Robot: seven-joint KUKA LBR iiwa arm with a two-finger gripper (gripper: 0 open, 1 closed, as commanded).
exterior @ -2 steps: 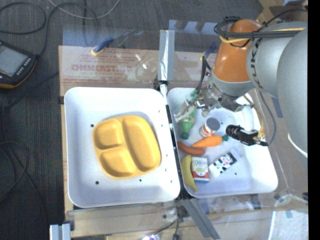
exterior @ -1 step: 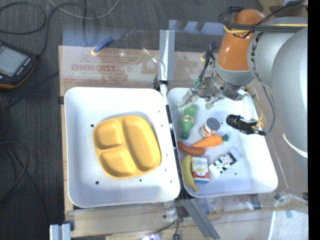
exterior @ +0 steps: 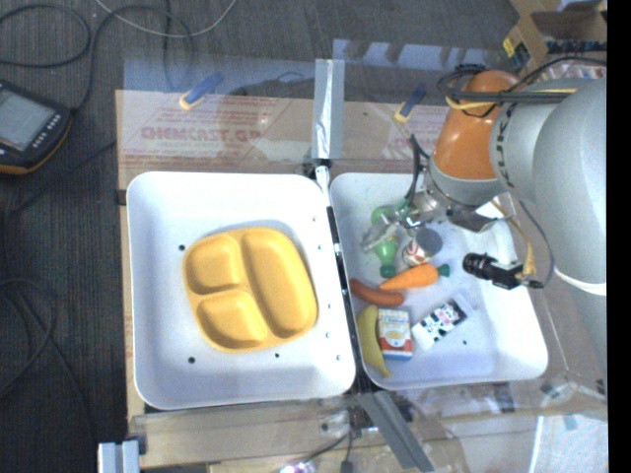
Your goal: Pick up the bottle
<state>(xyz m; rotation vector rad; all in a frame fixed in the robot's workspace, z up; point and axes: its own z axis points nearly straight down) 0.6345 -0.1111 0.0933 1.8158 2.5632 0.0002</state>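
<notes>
The bottle (exterior: 384,236) is clear plastic with green parts. It lies in the back left part of the right bin (exterior: 513,358). My gripper (exterior: 411,225) hangs low over the bin, right beside the bottle's right side and partly over it. The grey arm with its orange band (exterior: 473,146) reaches in from the right and hides what lies under the wrist. Whether the bottle is held is not clear from this view.
In the right bin, an orange carrot (exterior: 412,277) and a red sausage-like piece (exterior: 373,292) lie just in front of the bottle. A banana (exterior: 369,341), a small juice box (exterior: 394,332) and a white-and-black packet (exterior: 439,321) lie nearer. The left bin (exterior: 158,363) holds a yellow divided tray (exterior: 251,286).
</notes>
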